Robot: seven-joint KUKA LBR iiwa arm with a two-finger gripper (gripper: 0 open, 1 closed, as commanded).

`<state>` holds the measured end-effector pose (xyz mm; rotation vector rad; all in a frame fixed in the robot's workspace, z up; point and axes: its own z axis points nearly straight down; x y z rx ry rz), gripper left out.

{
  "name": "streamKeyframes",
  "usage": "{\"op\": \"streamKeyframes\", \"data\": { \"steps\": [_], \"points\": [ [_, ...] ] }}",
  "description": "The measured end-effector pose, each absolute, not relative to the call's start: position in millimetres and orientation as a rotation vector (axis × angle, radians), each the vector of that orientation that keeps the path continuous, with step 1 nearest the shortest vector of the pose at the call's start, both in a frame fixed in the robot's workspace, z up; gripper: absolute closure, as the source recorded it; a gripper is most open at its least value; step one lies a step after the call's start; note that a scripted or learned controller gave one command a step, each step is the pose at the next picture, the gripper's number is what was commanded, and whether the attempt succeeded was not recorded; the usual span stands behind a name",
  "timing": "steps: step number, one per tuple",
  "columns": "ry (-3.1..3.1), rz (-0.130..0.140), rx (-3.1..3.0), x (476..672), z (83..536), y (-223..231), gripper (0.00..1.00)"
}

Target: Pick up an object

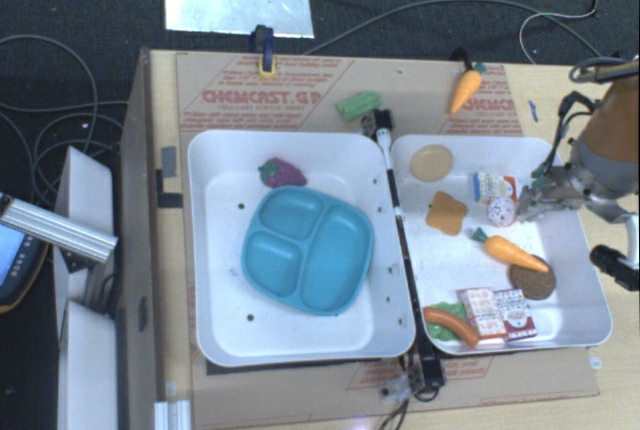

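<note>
My gripper (533,199) hangs over the right side of the right bin (590,303), at the end of the grey arm with its orange band. Just to its left lie a small white round toy (500,211) and a little carton (493,185). An orange carrot (513,252) lies just below the gripper, with a brown cookie (531,283) beside it. Further left sit a tan disc (432,161) and a toast-coloured piece (446,213). A printed box (497,312) and a red sausage (450,324) rest at the bin's front edge.
The left bin (220,218) holds a blue divided plate (307,250) and a purple toy (283,173). Behind the bins on the cardboard lie a second carrot (465,88), a green toy (358,104) and a clamp (264,51). Cables run around the bench.
</note>
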<state>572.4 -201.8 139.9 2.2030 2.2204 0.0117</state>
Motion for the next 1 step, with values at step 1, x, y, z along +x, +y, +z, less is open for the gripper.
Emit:
{"op": "streamKeyframes", "data": {
  "steps": [1],
  "points": [
    [2.223,0.002,2.215,597.9,165.3,-206.5,1.00]
  ]
}}
